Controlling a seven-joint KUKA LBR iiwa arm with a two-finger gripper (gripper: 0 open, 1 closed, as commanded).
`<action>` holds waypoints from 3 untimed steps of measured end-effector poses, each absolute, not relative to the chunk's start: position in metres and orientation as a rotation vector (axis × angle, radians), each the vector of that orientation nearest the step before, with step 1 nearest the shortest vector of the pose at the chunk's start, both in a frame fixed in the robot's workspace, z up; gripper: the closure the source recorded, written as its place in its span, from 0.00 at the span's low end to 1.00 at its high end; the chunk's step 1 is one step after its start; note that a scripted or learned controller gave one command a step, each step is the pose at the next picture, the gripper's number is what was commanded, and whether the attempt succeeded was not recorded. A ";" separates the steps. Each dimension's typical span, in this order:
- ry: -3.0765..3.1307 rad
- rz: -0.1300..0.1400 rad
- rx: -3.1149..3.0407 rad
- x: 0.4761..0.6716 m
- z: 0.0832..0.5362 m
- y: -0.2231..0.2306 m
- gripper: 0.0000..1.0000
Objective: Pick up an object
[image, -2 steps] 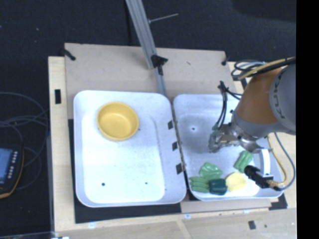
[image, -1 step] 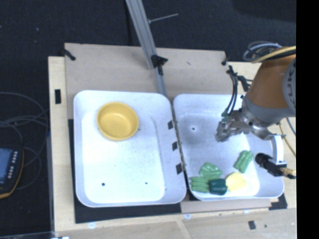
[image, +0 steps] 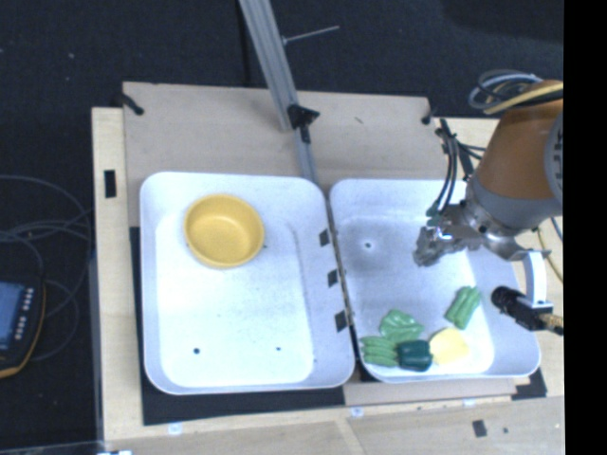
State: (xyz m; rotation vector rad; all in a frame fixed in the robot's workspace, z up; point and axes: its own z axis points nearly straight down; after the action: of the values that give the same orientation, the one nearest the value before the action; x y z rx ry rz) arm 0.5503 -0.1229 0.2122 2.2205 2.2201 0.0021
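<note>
Metal pole (image: pixel 270 50) over bench; handheld screen (image: pixel 17 316) far left.

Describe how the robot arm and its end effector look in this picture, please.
The arm has a broad orange band above a grey wrist section. Thin dark cables run beside it, and a loop of pale cable lies above the orange part. The end effector is small, metallic grey and dark, with a bit of green near its top. Its details are too blurred to describe further.
</note>
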 end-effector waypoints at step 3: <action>2.226 0.001 2.218 0.579 0.237 0.030 1.00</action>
State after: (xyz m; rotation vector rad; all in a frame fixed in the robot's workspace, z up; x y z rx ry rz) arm 0.5794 0.0296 0.2372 2.2181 2.2257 0.0009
